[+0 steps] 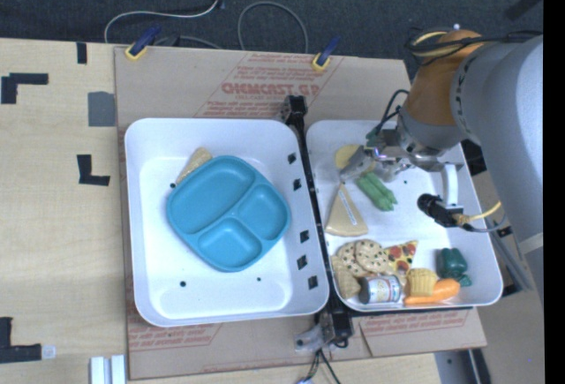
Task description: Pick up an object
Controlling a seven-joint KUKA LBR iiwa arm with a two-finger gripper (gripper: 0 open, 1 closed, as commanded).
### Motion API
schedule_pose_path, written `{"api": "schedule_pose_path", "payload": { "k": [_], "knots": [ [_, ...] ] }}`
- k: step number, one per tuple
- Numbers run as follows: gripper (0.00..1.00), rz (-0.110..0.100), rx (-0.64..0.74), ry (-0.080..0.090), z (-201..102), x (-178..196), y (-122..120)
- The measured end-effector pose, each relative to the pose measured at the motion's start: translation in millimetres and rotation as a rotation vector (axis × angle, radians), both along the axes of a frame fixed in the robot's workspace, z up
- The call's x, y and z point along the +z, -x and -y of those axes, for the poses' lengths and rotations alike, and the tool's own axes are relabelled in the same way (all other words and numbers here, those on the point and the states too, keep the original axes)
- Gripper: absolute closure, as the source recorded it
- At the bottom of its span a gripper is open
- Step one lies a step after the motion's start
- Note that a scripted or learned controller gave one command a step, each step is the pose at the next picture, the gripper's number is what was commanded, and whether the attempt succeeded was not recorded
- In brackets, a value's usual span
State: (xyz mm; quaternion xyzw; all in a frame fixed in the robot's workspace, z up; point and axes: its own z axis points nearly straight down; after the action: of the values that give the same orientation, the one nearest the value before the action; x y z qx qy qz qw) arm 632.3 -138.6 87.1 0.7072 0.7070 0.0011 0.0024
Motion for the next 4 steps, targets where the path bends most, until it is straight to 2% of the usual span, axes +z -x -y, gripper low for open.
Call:
{"api": "schedule_pose_path", "payload": {
  "k": [1, 2, 3, 4],
  "knots": [
    [0.00, -0.002, 0.004, -0.001, -37.3, -1.6, -31.0],
    [1.00, -0.014, 0.003, 0.000, -34.5, 11.1, -29.1],
    [0.00, -0.015, 0.003, 0.001, -34.5, 10.3, -28.8],
    [0.00, -0.006, 0.001, -0.001, -22.6, -2.4, -36.3]
  ]
}}
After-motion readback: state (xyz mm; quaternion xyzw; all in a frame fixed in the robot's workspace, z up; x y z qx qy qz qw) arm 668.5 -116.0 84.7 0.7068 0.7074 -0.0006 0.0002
